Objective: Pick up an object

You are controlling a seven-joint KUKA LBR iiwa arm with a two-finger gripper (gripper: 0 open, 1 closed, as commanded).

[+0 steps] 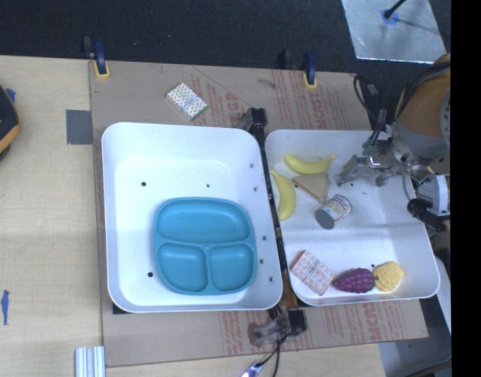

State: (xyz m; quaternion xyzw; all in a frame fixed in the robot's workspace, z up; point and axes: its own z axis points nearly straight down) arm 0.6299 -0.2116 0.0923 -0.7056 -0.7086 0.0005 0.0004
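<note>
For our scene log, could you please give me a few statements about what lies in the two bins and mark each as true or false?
1. The blue divided plate lies in the left bin. True.
2. Two bananas lie in the right bin. True.
3. The small can stands upright in the left bin. False: it lies on its side in the right bin.
4. The purple grapes touch the yellow corn. True.
5. The gripper holds a banana. False: it holds nothing visible.

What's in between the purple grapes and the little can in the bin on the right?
Nothing. In the camera view, bare white bin floor runs from the small can down to the purple grapes.
</note>
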